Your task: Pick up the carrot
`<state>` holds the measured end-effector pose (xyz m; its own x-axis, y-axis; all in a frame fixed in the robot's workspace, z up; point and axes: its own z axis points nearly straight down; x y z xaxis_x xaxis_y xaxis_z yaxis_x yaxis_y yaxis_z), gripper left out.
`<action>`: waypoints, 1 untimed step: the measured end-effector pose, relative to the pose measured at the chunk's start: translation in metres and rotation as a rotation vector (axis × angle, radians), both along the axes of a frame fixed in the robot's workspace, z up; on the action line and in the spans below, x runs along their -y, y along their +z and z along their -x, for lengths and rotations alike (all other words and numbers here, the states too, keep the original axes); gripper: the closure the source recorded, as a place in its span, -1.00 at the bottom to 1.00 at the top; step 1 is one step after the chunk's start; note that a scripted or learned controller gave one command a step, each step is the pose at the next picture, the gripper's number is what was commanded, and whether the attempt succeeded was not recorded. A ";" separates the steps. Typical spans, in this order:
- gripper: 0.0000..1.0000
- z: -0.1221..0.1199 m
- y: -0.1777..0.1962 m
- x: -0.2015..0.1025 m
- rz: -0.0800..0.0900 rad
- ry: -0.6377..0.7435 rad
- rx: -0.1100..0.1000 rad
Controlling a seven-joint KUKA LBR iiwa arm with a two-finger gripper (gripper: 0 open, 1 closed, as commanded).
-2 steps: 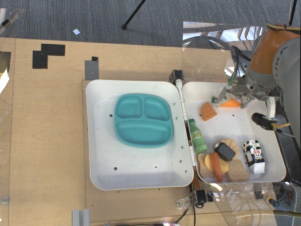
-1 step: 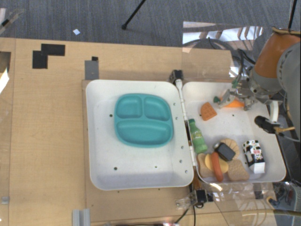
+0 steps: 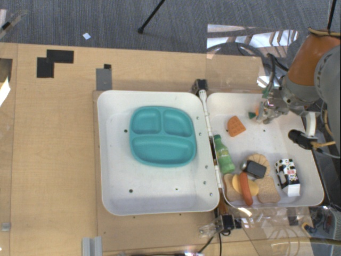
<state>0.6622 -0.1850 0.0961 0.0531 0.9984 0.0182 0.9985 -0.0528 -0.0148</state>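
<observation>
From my station I saw the arm (image 3: 314,68) reaching in from the right, its orange band high at the frame's edge and the grey wrist bent down over the far part of the right bin (image 3: 277,143). The gripper (image 3: 268,112) hung low at the bin's back area, close to the white floor. Whether its fingers stood apart or together I could not tell; they were small and tangled with cables and glare.

A small orange-and-green piece (image 3: 254,113), which I took for the carrot, lay just beside the gripper on its left. I could not tell if the two touched, and nothing showed between the fingers.

An orange wedge (image 3: 236,125) lay a little nearer the bin's middle. Along the near edge sat a green bottle (image 3: 224,154) against the dividing wall, a red sausage (image 3: 245,188) across some bread slices (image 3: 261,188), a dark block (image 3: 256,169) on top of them, and a black-and-white carton (image 3: 287,176) to the right.

The left bin (image 3: 114,143) held a teal sectioned plate (image 3: 162,136), well apart from the arm.
</observation>
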 end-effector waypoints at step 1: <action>-1.00 -0.001 0.001 0.000 0.003 0.001 0.007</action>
<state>0.6635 -0.1854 0.0972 0.0523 0.9985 0.0158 0.9986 -0.0522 -0.0077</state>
